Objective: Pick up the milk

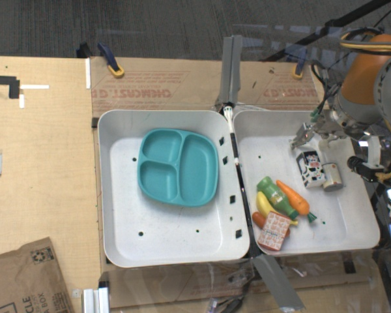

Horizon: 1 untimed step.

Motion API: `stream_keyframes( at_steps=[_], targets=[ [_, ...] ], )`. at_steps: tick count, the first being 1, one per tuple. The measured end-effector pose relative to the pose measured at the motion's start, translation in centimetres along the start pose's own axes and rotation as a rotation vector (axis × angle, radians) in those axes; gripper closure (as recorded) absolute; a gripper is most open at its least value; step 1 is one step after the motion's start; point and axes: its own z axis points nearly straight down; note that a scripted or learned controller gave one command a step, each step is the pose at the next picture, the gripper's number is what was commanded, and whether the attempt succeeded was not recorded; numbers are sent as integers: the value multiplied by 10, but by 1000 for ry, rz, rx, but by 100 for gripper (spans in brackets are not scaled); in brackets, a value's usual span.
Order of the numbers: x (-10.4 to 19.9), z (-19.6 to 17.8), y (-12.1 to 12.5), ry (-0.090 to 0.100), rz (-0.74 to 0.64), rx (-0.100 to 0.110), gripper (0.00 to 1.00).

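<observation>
The small white milk carton with black cow-patch markings (311,168) lies in the right-hand white bin (352,237), toward its far right part, with a short grey cylindrical can (332,177) touching its right side. Nearer the camera sits a cluster — a green bottle (277,198), an orange carrot (294,197), a yellow banana (264,205) and a red-and-white snack box (274,231) — near the carton but apart from it. The left bin (117,194) bears a teal divided plate (178,167).

The gripper (304,139) hovers just above the carton's far end; whether its fingers are apart or together cannot be told from this slant, and nothing shows between them.

The carton looks light, stiff and probably smooth-sided, perhaps a toy — so a firm pinch should not crush it but could slip. Its two long flat sides seem the best hold, though the can crowds one of them.
</observation>
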Motion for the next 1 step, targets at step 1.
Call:
stream_keyframes(
  at_steps=[1],
  targets=[
    [0,-9,1,-2,-4,0,100]
  ],
)
